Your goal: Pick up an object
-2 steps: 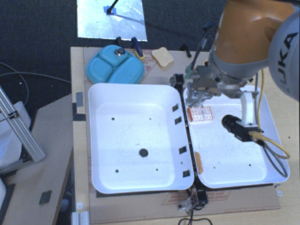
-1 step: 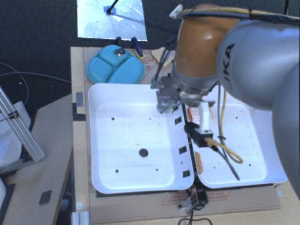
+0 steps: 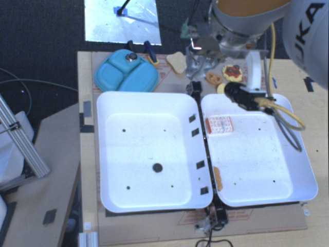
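Two shallow glossy white bins: right bin [image 3: 267, 158] has one flat red-patterned card [image 3: 219, 124] near its top-left, one thin tan strip [image 3: 218, 178] at its left wall. Left bin [image 3: 149, 153] holds one small dark disc [image 3: 157, 168]. Metal pincer [image 3: 198, 66] hangs over the worktop [image 3: 90, 138] behind the bins; grip state cannot be told.

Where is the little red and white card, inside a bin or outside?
Inside. The red and white card lies flat on the floor of the right bin, near its top left corner, within the bin's raised white rim.
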